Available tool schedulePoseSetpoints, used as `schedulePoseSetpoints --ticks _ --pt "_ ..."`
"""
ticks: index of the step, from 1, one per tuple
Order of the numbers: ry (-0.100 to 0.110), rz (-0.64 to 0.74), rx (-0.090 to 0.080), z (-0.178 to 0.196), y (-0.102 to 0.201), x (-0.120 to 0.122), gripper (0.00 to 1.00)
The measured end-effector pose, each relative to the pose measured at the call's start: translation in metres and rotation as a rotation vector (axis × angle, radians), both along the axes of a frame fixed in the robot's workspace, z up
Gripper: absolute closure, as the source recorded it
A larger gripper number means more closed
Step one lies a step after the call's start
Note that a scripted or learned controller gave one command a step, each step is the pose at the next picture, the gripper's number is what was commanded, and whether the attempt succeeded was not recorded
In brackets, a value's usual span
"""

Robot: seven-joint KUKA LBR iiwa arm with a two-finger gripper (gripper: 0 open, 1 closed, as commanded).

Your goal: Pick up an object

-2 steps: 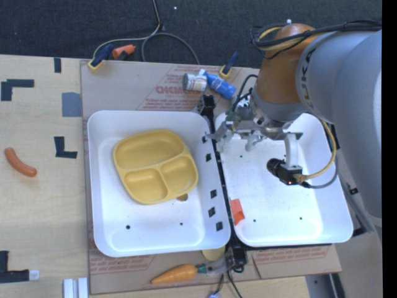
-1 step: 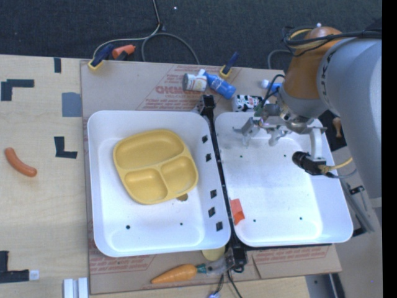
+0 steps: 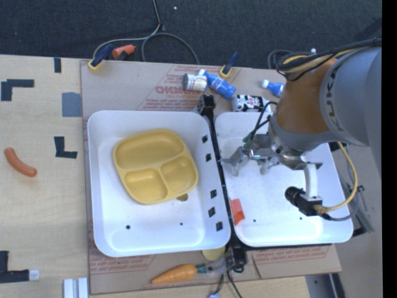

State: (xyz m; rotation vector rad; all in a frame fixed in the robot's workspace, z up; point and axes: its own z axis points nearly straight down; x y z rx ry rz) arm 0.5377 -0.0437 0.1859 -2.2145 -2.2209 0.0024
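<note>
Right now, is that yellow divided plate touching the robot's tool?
Apart. The camera view shows the yellow divided plate lying in the left bin, while the tool sits over the right bin, with the bins' rims between them.

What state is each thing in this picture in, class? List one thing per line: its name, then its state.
Yellow divided plate: lying flat in the left bin, right way up.
Left bin: holds the plate.
Right bin: arm hanging over it.
Gripper: low over the right bin, fingers hard to read.
Carrot: lying on the bench below the bins.
Sausage: lying on the bench, far left.
</note>
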Motion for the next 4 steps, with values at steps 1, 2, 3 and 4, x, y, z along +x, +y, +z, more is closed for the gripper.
schedulePoseSetpoints --ticks 1,2,3,4 --pt "-0.005 0.000 -0.002 -0.002 0.007 0.034 0.00" --pt "0.002 -0.007 -0.006 -0.095 -0.067 0.091 0.00" --pt "-0.005 0.000 -0.004 -0.101 -0.052 0.132 0.00" --pt "-0.007 -0.001 -0.005 -0.090 -0.053 0.131 1.00"
